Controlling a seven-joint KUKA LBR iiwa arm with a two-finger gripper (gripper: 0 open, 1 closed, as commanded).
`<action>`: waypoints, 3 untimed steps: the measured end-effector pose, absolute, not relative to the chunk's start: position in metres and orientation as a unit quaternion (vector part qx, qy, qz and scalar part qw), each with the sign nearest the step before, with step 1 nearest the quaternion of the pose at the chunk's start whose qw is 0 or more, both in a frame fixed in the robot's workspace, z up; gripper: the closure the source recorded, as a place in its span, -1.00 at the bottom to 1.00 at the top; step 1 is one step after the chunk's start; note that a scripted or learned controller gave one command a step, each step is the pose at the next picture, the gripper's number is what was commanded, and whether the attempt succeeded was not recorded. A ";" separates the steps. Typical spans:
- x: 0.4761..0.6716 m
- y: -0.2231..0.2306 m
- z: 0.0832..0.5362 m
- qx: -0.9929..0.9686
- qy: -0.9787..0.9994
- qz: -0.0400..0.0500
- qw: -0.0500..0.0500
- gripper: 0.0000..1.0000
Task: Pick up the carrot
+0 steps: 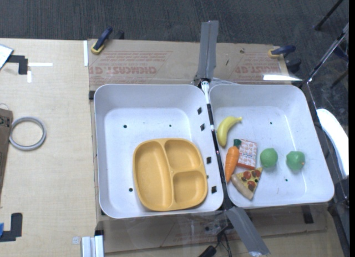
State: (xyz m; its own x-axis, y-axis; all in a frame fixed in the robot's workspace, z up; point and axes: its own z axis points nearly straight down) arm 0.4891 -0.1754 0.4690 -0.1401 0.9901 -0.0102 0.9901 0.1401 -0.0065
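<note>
Orange carrot (231, 162) is lying against the right bin's (310, 192) wall at nine o'clock, touching what looks like a card (247, 153), risking a blocked or double grab; claw state: cannot tell.
</note>
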 end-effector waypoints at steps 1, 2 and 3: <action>0.491 -0.176 0.477 0.655 0.756 -0.007 0.002 1.00; 0.491 -0.175 0.477 0.655 0.756 -0.007 0.002 -1.00; 0.492 -0.176 0.486 0.654 0.756 -0.008 0.002 1.00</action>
State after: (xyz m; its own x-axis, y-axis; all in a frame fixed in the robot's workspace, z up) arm 0.4925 -0.1757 0.4855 -0.1434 0.9896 -0.0144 0.9896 0.1433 -0.0092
